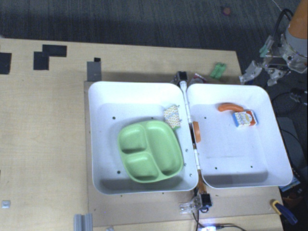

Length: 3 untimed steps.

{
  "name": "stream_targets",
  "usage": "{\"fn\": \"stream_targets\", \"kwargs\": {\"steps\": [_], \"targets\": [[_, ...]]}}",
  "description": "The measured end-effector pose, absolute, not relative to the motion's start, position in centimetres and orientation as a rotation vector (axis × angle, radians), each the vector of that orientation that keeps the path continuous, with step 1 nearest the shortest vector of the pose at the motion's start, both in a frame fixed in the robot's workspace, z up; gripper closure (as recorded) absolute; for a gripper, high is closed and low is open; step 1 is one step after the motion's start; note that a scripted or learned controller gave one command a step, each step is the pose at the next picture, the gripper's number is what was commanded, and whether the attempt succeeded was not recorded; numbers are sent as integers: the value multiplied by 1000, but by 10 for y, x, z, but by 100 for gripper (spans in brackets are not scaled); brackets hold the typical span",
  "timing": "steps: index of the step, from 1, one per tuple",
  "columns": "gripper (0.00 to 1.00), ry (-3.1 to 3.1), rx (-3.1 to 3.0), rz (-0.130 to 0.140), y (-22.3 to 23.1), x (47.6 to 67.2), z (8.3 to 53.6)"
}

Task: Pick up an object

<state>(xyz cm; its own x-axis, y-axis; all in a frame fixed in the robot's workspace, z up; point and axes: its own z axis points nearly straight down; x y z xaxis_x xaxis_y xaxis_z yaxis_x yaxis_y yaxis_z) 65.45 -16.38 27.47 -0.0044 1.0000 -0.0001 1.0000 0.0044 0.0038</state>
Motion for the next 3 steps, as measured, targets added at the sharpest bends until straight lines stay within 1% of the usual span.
{"fn": "stream_targets", "kwargs": {"steps": [1,2,3], "targets": [[0,2222,2214,6,-172,664,86],[100,2223,2207,9,-171,666,97],[100,2222,2217,5,-124,554,176]]}}
